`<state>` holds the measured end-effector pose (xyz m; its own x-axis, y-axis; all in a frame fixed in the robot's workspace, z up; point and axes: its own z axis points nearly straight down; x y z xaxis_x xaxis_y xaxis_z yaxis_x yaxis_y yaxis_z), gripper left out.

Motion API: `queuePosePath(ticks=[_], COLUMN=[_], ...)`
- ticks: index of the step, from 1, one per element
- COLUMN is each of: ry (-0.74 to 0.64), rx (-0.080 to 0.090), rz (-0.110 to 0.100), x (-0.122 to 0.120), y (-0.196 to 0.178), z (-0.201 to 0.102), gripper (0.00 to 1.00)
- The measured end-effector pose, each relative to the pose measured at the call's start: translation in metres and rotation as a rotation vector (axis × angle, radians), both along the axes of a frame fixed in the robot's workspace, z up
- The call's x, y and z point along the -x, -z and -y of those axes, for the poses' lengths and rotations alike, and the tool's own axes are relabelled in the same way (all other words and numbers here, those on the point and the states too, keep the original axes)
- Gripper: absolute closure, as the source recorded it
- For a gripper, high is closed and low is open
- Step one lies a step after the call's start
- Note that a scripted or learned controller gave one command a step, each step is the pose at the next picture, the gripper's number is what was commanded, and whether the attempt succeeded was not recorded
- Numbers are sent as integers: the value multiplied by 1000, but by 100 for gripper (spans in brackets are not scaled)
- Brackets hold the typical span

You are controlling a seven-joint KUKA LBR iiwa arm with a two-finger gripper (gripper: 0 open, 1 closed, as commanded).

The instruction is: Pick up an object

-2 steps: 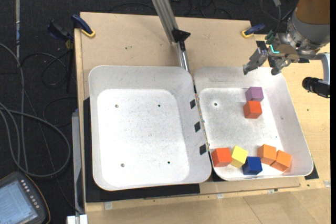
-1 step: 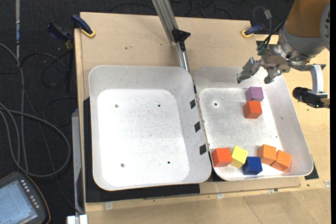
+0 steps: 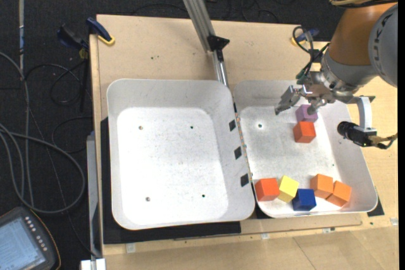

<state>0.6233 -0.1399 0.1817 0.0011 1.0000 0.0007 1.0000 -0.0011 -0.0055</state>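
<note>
My gripper [image 3: 296, 102] hangs over the far part of the right bin [image 3: 354, 164], with its fingers spread and nothing between them. A purple block [image 3: 308, 113] lies just right of the fingertips, partly under the wrist. An orange block [image 3: 304, 131] sits just in front of the purple one. Along the near wall of the right bin lie an orange block [image 3: 267, 188], a yellow block [image 3: 288, 188], a blue block [image 3: 304, 199] and two more orange blocks [image 3: 331, 189].
The left bin [image 3: 168, 148] stands beside the right one, sharing a middle edge with black clips [image 3: 238, 152]. A slanted metal pole [image 3: 196, 6] crosses the bench behind the bins. Clamps sit at the bench's far corners.
</note>
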Motion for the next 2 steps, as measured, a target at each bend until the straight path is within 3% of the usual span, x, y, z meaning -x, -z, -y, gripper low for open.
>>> queuePosePath(ticks=[1,2], ry=[0,0], rx=[0,2], rz=[1,8], x=[4,2], y=[44,30], z=[-1,-1], gripper=[0,100])
